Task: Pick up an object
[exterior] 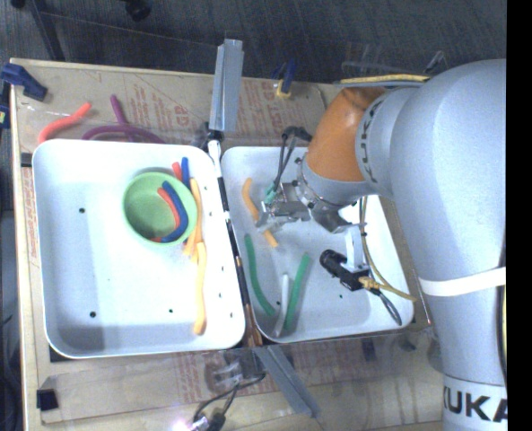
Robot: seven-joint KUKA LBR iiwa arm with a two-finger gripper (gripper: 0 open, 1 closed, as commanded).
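Note:
My gripper point(272, 214) is low in the right bin point(387, 241), near its left side, with the grey arm and orange band point(337, 146) above it. A short orange piece point(270, 237) lies just under the gripper, and I cannot tell whether they touch. Left of the gripper lies an orange strip point(248, 196). Two green strips point(257, 281) point(295, 299) and a white piece point(283, 290) lie at the front of this bin. In the left bin point(77, 259) stands a green bowl point(153, 209) holding a red strip point(171, 203) and a blue strip point(186, 171).
Long orange-yellow strips point(199, 272) run down the left bin's right side. A black connector with a cable point(340, 268) hangs right of the gripper. Orange point(64, 122) and purple point(122, 131) strips lie on the bench behind the left bin. A metal divider bar point(226, 83) rises between the bins.

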